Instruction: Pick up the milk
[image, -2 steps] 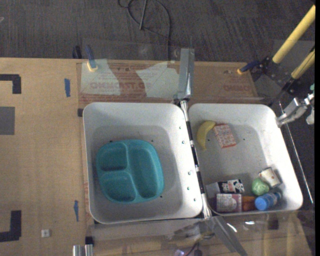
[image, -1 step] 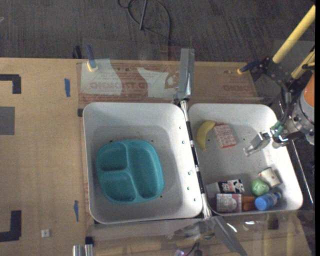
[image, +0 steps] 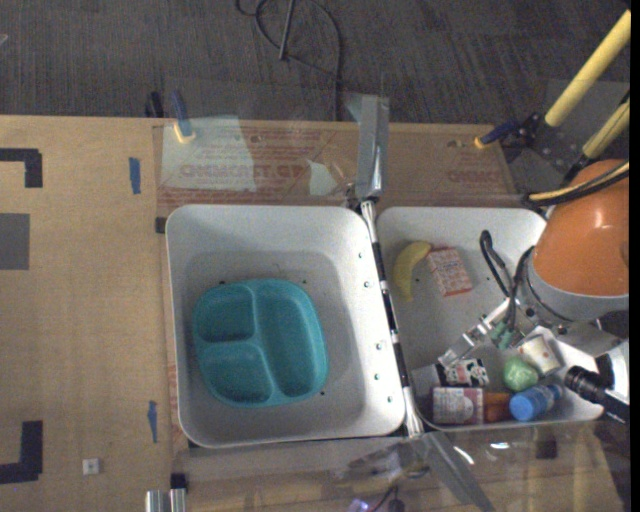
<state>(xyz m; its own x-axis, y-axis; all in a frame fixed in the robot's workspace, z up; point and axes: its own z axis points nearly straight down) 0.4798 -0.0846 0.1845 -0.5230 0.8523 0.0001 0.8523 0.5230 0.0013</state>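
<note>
The milk (image: 463, 373) is a small carton with black-and-white cow patches, lying in the right bin (image: 440, 232) near its front wall. My gripper (image: 458, 352) reaches in from the right, slanting down to the left, and its tip sits just above the carton's top edge, close to it or touching it. Nothing is visibly held. The orange band of the arm (image: 588, 245) covers the bin's right side.
Around the milk lie a pink box (image: 457, 405), a green object (image: 520, 375), a blue bottle (image: 535, 402) and a white item (image: 540, 352). A banana (image: 408, 265) and a red-and-white carton (image: 449, 271) lie further back. The left bin (image: 200, 240) holds a teal divided plate (image: 260, 341).
</note>
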